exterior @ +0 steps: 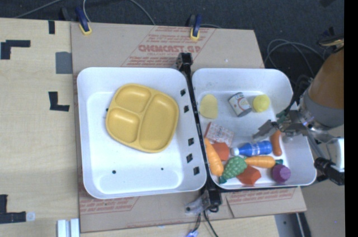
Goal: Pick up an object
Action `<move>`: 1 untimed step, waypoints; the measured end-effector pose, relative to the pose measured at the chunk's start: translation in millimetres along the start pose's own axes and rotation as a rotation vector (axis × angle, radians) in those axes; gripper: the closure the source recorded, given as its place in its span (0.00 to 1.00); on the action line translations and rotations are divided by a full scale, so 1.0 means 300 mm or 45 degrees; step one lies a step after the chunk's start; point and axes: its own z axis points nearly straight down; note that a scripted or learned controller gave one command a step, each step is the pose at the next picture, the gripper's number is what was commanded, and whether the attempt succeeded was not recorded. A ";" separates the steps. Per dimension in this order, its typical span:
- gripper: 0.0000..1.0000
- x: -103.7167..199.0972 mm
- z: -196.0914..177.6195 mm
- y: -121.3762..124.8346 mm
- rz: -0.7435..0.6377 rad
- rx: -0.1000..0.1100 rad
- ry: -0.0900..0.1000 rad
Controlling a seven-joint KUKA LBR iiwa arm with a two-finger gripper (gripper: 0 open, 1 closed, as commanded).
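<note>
My gripper point(274, 131) hangs over the right side of the right bin point(279, 80), just above a blue bottle point(254, 149) and a small orange piece point(277, 144). Lying around them are a carrot point(260, 161), a second carrot point(213, 156), a green toy point(235, 166), a red piece point(250, 175) and a purple piece point(281, 173). Farther back sit a small can point(240, 103), a yellow ball point(260, 102), a pale yellow fruit point(208, 106) and a clear packet point(219, 132). Nothing is visibly held.
The left bin point(92, 135) holds a yellow divided plate point(142, 117). A black divider point(193, 118) runs between the bins. Two clamps point(194, 26) hold the cardboard at the back. The arm's orange band point(330, 82) rises at the right edge.
</note>
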 end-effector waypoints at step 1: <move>0.00 0.136 0.149 0.234 -0.003 0.000 0.002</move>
